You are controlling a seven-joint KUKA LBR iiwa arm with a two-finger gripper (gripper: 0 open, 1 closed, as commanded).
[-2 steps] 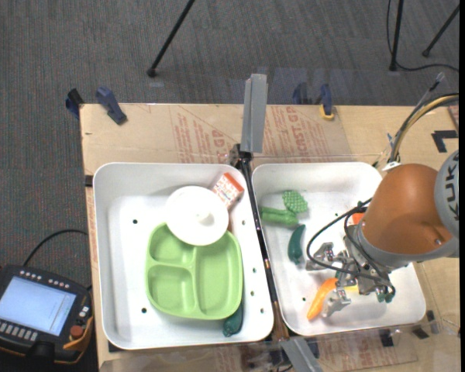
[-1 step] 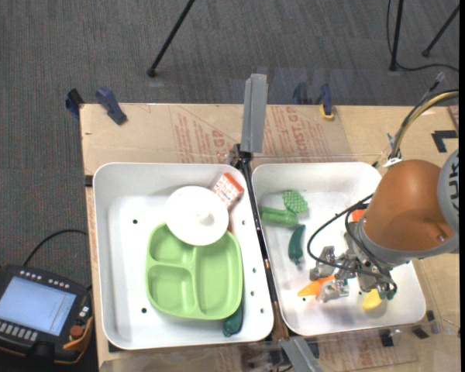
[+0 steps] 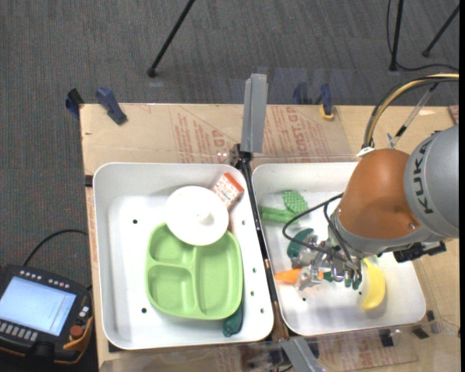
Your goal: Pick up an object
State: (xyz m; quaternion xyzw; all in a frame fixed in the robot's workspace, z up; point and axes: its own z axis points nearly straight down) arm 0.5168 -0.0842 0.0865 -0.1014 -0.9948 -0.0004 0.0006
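My gripper (image 3: 319, 270) is low in the right bin (image 3: 403, 316), under the orange band of the arm (image 3: 376, 196). An orange carrot-like piece (image 3: 287, 275) lies just to its left, touching or nearly touching the tip. On the gripper's right lies a yellow banana (image 3: 373, 287). A dark green object (image 3: 298, 243) sits just above the gripper, partly hidden by it. Further back in the same bin rests a light green spatula-like utensil (image 3: 285, 208).
The left bin (image 3: 112, 285) holds a green divided tray (image 3: 194, 281) with a white round lid (image 3: 197, 215) on its back corner, an orange-and-white box (image 3: 229, 189) and a dark green item (image 3: 232, 325) at the front. A grey post (image 3: 254, 118) stands behind the bins.
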